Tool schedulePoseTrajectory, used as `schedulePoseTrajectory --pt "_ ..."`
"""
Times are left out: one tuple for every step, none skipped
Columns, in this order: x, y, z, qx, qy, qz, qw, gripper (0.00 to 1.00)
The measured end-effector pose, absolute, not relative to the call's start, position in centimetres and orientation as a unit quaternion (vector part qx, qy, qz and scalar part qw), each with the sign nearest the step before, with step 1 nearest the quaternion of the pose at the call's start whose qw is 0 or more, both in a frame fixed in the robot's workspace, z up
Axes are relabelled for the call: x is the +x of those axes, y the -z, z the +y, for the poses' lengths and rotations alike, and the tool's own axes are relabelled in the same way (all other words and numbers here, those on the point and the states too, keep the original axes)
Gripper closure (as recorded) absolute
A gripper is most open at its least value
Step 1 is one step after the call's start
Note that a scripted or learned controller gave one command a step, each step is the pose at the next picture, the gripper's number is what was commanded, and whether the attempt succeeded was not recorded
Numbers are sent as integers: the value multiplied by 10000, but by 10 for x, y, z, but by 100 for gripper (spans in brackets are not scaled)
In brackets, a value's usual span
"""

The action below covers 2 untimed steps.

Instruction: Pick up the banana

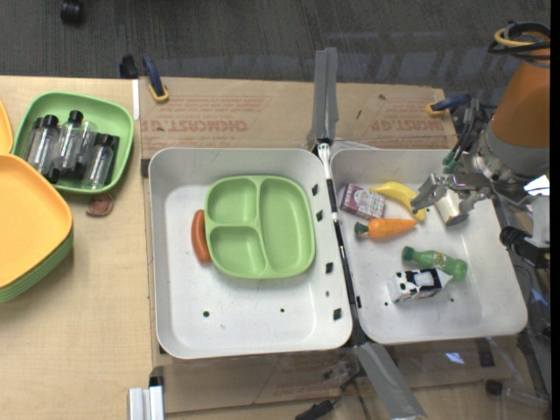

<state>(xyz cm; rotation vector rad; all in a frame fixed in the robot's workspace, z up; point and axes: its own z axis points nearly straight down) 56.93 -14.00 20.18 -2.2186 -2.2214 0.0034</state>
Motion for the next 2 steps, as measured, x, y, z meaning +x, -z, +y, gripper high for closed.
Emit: schedulePoseTrajectory --pt "610 -175 -160 -7647 -13 -6444 2 0" --pt "628 -111 -184 -8334 2 -5527 -22 0"
